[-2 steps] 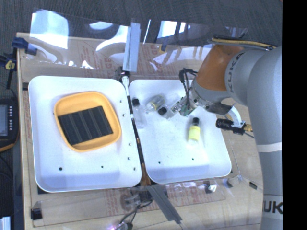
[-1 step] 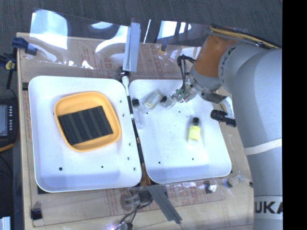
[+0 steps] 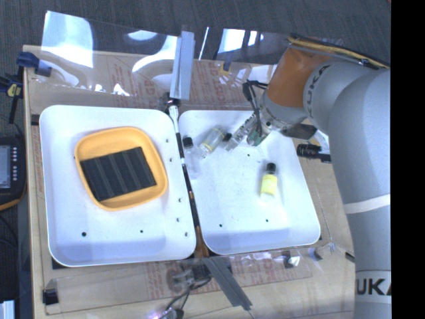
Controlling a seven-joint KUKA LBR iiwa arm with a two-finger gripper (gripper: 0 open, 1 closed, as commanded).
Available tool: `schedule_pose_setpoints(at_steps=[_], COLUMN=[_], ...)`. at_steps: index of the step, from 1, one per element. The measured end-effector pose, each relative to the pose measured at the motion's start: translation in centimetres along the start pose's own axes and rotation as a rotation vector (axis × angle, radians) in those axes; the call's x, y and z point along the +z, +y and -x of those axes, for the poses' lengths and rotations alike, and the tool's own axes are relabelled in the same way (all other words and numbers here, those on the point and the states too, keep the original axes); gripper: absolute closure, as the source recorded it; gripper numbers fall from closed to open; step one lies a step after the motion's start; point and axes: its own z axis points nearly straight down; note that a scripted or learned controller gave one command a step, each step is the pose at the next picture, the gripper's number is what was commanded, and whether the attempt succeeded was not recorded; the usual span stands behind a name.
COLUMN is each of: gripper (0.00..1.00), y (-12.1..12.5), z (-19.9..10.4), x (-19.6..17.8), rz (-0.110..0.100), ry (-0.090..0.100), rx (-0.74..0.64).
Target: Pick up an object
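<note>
Two white bins are sitting side by side on the table [image 3: 99, 278]. The left bin [image 3: 60, 231] is carrying a yellow tray [image 3: 89, 145] with a dark ribbed insert [image 3: 119, 173] lying in its hollow.

The right bin [image 3: 232, 231] is holding the loose things. A small yellow bottle [image 3: 269, 181] with a dark cap is lying right of centre, cap pointing toward the far rim, well apart from the rest. A clear bottle [image 3: 211, 140] is lying tilted near the far left corner, with a small dark-capped piece [image 3: 188, 142] just beside it against the dividing wall.

The grey arm [image 3: 352, 125], orange band [image 3: 292, 78] showing above the wrist, is reaching in from the right and angling down over the far part of the right bin. The gripper [image 3: 247, 137] is hanging low there, just right of the clear bottle, near the bin floor. Its tip is blurring into glare and dark fittings; cannot tell how it is set, and nothing is visibly caught in it. The yellow bottle is lying apart from the gripper, nearer the camera.
</note>
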Motion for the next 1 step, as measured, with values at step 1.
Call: schedule_pose_setpoints(at_steps=[1], gripper=[1.0], y=[-0.17], z=[-0.37], x=[0.1], rz=[-0.002], ry=[0.006], rx=[-0.2])
